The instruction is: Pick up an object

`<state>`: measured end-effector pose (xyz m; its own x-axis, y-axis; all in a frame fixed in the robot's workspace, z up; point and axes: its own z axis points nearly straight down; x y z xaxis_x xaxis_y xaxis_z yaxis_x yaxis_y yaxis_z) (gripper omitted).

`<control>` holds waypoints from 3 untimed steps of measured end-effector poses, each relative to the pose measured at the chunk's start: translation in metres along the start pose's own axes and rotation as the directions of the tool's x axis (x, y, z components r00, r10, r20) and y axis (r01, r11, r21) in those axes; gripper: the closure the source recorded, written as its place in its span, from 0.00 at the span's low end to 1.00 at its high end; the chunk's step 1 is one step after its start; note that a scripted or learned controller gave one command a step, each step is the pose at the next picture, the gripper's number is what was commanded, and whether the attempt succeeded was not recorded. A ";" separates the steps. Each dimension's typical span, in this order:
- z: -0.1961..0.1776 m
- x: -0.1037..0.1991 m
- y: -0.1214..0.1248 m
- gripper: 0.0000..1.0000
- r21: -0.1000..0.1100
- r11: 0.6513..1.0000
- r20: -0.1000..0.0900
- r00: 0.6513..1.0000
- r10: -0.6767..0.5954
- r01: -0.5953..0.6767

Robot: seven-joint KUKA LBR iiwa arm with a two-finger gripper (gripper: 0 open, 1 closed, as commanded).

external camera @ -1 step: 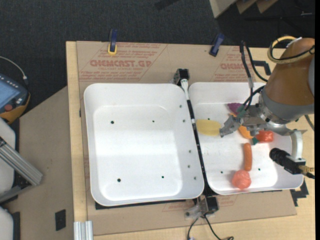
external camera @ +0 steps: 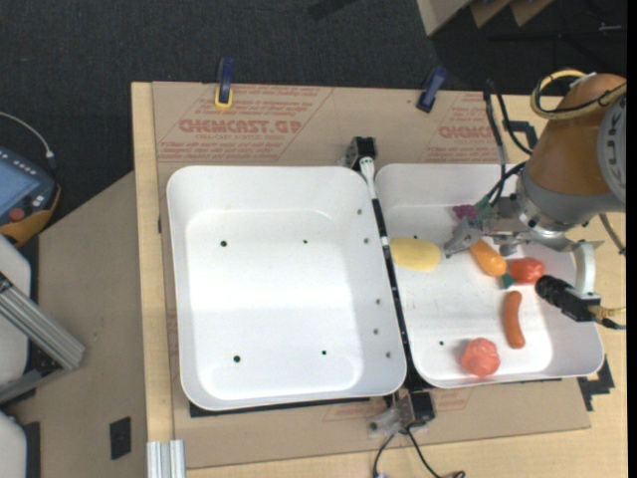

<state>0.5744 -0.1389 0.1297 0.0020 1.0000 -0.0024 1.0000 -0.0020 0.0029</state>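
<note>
Right bin (external camera: 438, 357): one yellow lemon (external camera: 415, 255), two orange pieces (external camera: 487, 258), one sausage (external camera: 514, 320), one pink ball (external camera: 480, 357). Jaws state: cannot tell.

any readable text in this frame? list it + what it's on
"CHEMCAST GP": red print on the brown board under the bins, behind the left bin; the last letters are unsure.
A second red print on the same board behind the right bin: partly covered by cables and the arm, too blurred to read, likely the same brand.
Smaller red lines under each print: too small to read.
The blue screen at the left edge: nothing readable.
</note>
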 end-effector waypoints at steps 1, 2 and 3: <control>0.046 -0.048 0.056 0.00 -0.004 1.000 0.001 1.000 -0.003 0.003; 0.045 -0.020 0.022 0.00 0.007 1.000 -0.005 1.000 -0.002 0.002; 0.034 -0.021 0.024 1.00 0.002 1.000 -0.002 1.000 -0.001 0.001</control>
<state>0.5986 -0.1604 0.0953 0.0007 1.0000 -0.0001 1.0000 -0.0007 0.0010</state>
